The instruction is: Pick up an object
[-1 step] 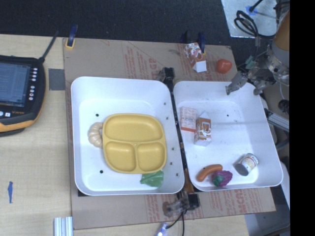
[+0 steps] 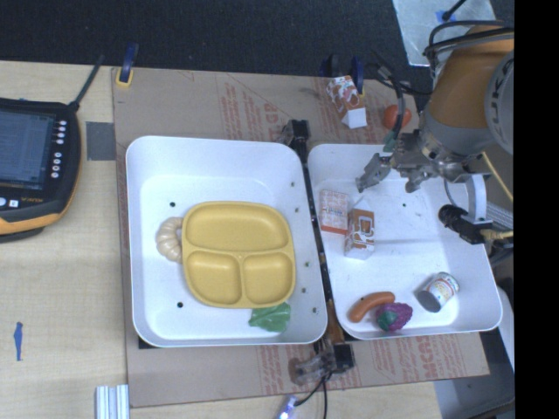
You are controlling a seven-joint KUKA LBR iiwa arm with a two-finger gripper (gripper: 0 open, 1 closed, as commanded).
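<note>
While jaws gape above, carton (image 2: pixel 360 234) stands upright.

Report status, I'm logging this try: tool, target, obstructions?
Tool open over right bin, holding nothing. Small cartons just below it. Nothing between.

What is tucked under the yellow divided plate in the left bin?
A beige rounded item pokes out from the yellow divided plate at its left edge and a green item at its lower right corner. How far each runs under the plate is covered.
</note>
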